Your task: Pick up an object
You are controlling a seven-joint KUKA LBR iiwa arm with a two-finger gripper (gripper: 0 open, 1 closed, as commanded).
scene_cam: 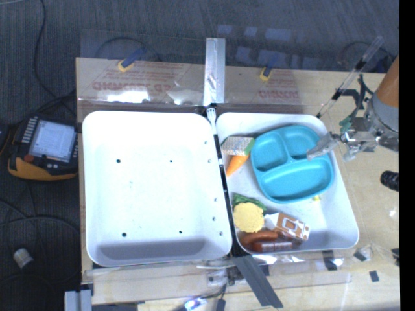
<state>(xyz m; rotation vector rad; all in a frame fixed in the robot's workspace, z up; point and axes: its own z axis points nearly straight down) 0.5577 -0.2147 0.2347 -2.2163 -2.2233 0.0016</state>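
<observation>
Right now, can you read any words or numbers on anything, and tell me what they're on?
No text can be read.
Clear sheet behind the bins: red print, mirrored and too blurred to read.
Small orange box in the right bin: markings too small.
Handheld screen on the floor: too blurred.

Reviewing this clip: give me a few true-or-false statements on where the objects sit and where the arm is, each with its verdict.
1. The blue divided plate lies in the right bin. True.
2. The left bin holds the orange carrot. False: the carrot is in the right bin, beside the plate.
3. The gripper is at the right bin's right edge. True.
4. The yellow toy sits on the plate. False: it lies on the bin floor below the plate.
</observation>
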